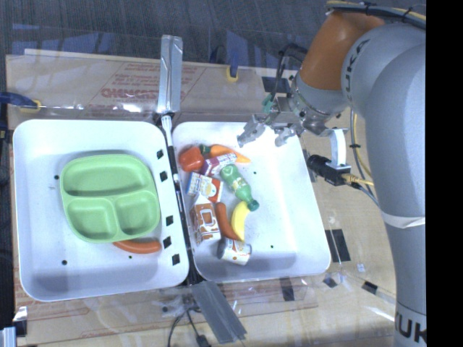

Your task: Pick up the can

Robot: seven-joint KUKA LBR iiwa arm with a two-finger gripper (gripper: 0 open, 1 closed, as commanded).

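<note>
A small white can (234,251) with orange markings lies on its side near the front of the right bin (304,215), just below a banana (241,217). My gripper (268,134) hangs over the bin's far edge, well behind the can and apart from it. Its two fingers (251,131) stand spread open with nothing between them. The arm's orange band (329,45) and grey body fill the upper right.
The right bin's left half also holds a red tomato-like piece (189,157), a carrot (228,152), a maroon item (215,166), a green bottle (236,181) and two cartons (205,221). In the left bin lie a green divided plate (108,197) and a sausage (139,246).
</note>
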